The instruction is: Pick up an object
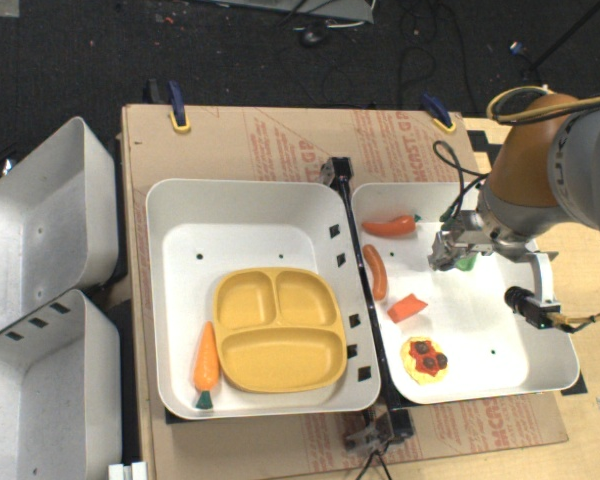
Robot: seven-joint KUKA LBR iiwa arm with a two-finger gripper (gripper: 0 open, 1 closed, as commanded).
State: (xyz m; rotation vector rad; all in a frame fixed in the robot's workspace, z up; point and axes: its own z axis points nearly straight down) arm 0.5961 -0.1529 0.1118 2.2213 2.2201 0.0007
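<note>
Cardboard covers the tabletop (280, 133), which carries two white bins side by side. Left bin (180, 218): a yellow divided plate (280, 330) fills most of its floor, with a carrot (206, 358) lying just beside the plate's left edge. Right bin (540, 368): my end effector (455, 251) is low over the upper middle of the floor, above a small green piece (466, 262) that shows at its lower edge. I cannot tell from this view whether I am released or clenched, nor whether the green piece is in my grasp.

Nearest candidates, largest first: a sausage (376, 271) lying lengthwise close to the divider wall; a red pepper (389, 227) near the bin's top left; an orange wedge (407, 308) below and to the left of me; a small pizza (425, 359) toward the front.

I judge all of these to be light, stiff plastic toy food with smooth, somewhat slippery skins and no fragility. The sausage and pepper should be pinched across their narrow width at mid-length; the wedge across its flat sides. The pizza lies flat and offers little to grip.

Obstructions: the divider wall crowds the sausage on its left. The green piece stands apart from the rest, so nothing crowds it.
</note>
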